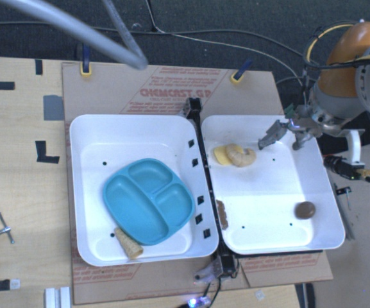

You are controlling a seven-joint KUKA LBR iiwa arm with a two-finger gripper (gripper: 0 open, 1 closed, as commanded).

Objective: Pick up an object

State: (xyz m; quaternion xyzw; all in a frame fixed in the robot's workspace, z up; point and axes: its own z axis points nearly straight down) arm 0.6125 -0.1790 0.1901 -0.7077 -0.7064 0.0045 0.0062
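Arm enters from right, gripper (285, 135) over right bin (313, 172) upper area, fingers spread, pinching nothing; yellow toy (234, 155) just left of it.

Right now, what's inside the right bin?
The right bin holds a yellowish pastry-like item, a small brown round object, and a brown piece by its left wall.

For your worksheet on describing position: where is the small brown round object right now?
The small brown round object lies in the right bin, near its lower right corner, apart from the pale pastry farther up.
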